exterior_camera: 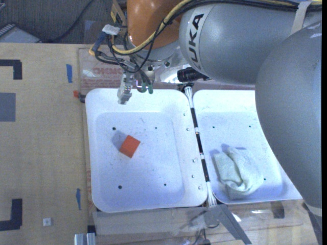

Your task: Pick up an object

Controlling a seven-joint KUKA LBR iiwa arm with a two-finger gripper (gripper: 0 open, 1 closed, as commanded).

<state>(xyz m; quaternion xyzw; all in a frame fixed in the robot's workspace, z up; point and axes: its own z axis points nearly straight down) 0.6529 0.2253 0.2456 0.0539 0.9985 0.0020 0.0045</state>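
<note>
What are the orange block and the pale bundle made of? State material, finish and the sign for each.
Orange block: probably painted wood or hard plastic; flat faces, crisp edges, matte even colour. It cannot be settled which.
Pale bundle: soft cloth, like a rag or towel; crumpled folds, limp rounded outline, dull surface.

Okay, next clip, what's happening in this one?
A KUKA arm reaches in from the right, its gripper above the far rim of the left bin. An orange block lies on that bin's floor, apart from the gripper. A crumpled whitish cloth sits in the right bin. Nothing is seen held.
</note>
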